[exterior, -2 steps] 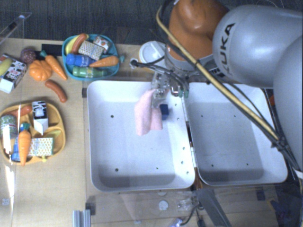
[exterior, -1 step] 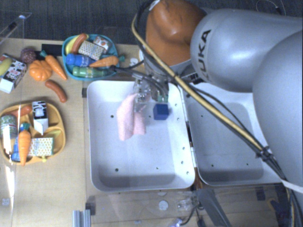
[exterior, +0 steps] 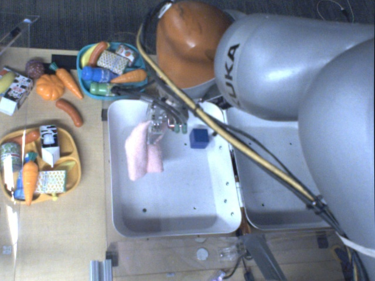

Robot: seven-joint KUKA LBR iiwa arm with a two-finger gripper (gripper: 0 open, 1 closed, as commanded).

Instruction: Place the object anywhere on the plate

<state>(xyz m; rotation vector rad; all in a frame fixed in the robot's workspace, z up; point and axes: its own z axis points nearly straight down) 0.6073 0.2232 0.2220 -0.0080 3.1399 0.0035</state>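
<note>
Because the arm point(exterior: 293, 81) reaches in from the right, much of the right bin point(exterior: 275, 174) is covered, and the tool point(exterior: 157, 134) is hung low over the left bin point(exterior: 176, 215). A limp pink cloth point(exterior: 139, 151) is lain on that bin's floor, its upper edge seemingly pinched between the closed fingers; a blue cube point(exterior: 199, 138) is set just beside. On the bench point(exterior: 58, 227), toy food is kept in a yellow plate point(exterior: 71, 157) and a blue bowl point(exterior: 114, 69), well apart from the cloth.

arm: big grey thing with the orange band, bent low from the right
gripper point(exterior: 157, 134): pointing down, just below its wrist
</note>
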